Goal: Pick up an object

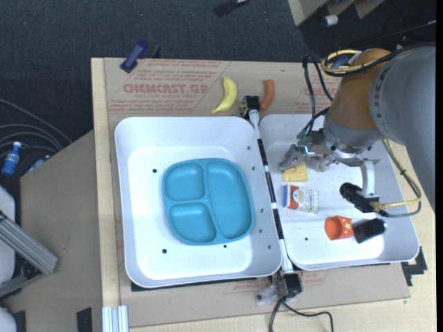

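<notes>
In the right bin [387,251] lie a yellow wedge [296,175], a small white carton with red and blue print [302,199], an orange cup [337,227] on its side and a black block [369,230] beside the cup. My gripper [297,158] hangs low over the bin's far left part, just above the yellow wedge and very close to it. The grey arm with its orange band [356,95] comes in from the upper right. I see nothing held between the gripper's tips.
The left bin [138,241] holds a blue divided plate [208,200]. Behind the bins, on the bench, lie a yellow banana [225,95] and an orange sausage-shaped thing [267,94]. A blue object [133,57] sits at the bench's far left corner.
</notes>
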{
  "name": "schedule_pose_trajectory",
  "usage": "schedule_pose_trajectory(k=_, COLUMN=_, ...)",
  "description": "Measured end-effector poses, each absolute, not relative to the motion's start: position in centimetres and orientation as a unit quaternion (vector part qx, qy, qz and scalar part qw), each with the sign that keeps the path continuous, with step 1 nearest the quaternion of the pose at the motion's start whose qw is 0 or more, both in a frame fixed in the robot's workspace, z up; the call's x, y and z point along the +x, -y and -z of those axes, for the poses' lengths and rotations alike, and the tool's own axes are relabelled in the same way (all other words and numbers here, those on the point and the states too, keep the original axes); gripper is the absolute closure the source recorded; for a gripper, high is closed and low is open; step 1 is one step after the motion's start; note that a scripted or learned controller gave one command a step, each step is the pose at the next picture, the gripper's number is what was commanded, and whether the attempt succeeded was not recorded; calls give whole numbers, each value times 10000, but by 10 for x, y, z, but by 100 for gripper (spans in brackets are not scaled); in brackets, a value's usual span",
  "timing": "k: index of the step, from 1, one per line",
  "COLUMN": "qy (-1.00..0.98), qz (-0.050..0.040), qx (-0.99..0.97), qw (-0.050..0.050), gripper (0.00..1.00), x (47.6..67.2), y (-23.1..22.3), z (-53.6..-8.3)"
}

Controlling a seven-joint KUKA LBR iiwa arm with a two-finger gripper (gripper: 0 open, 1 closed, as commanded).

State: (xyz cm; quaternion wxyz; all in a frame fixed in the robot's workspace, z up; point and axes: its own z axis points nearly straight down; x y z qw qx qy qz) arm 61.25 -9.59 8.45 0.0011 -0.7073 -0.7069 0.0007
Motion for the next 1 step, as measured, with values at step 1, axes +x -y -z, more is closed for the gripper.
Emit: schedule_pose_trajectory(k=1, qy=7066, qz=24, qx=-7076, qw=-38, gripper=100, x=616, y=97, z=-99)
